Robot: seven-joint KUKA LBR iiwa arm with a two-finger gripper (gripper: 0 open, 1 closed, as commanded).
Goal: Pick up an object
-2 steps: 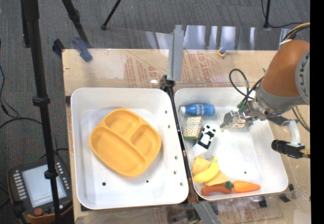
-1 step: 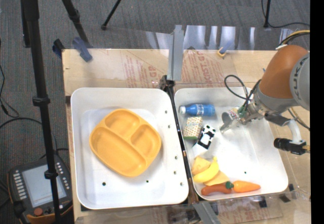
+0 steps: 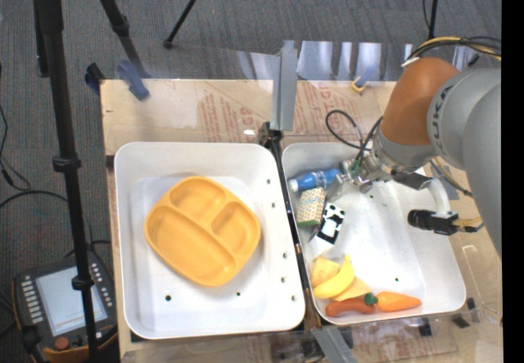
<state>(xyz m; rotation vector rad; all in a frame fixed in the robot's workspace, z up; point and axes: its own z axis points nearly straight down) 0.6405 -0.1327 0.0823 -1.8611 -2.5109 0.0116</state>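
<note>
Objects available for picking lie in the right bin [image 3: 426, 267] of 2 white bins on the bench. A blue bottle [image 3: 314, 181] lies on its side at the bin's upper left, with a beige mesh-textured item [image 3: 309, 206] just below it and a black-and-white item [image 3: 330, 224] touching that item's lower right. Near the bin's lower left corner sits a banana [image 3: 336, 278], and a carrot [image 3: 386, 301] lies just beside it along the near wall, orange body pointing right. The left bin [image 3: 131, 189] holds 1 yellow divided plate [image 3: 203, 229], set at a slant near its middle. The grey arm [image 3: 458, 124] reaches in from the right, its orange band above the wrist. The gripper [image 3: 354, 175] is low over the upper part of the right bin, just beside the right end of the blue bottle; contact cannot be judged. Whether the gripper is open or closed cannot be told at this slant, and no item is seen held by it
</note>
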